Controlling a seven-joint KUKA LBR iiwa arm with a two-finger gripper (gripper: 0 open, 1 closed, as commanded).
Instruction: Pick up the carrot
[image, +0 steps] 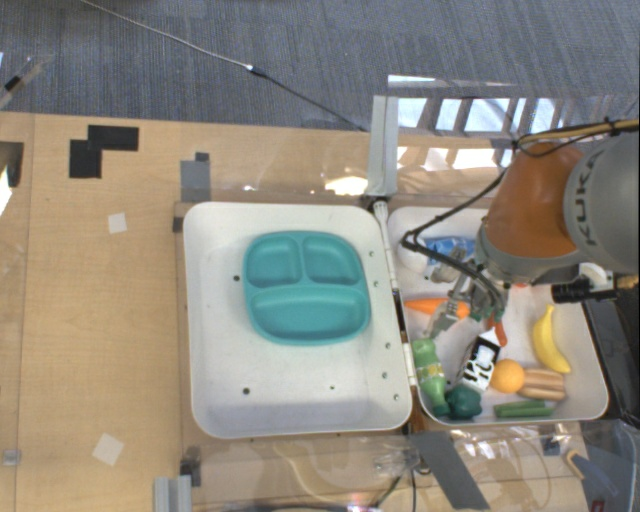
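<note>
**Orange toy carrot lies at the gripper's tip, not yet taken**

Grey and orange, the arm (560, 210) is the largest thing, coming in from three o'clock and bending down over the right bin (590, 395). At nine o'clock from it sits the left bin (290, 400), bearing a teal divided plate (303, 286) near its middle.

Within the right bin, the gripper (462, 310) hangs over the bin's left half. How its jaws stand cannot be told from this slant; nothing shows clearly between them.

The carrot (425, 306) lies flat near the bin's left wall, at about nine o'clock from the gripper and just beside it, its length running roughly nine to three. By its look it is a light, stiff toy with a smooth skin, so it may slip or roll out of a pinch near the thin end. The better hold is probably across the thicker middle, jaws set square to its length.

Smaller things crowd toward six o'clock: a yellow banana (548, 340), a green piece (429, 362), a black-and-white box (480, 362), an orange ball (508, 376).
</note>
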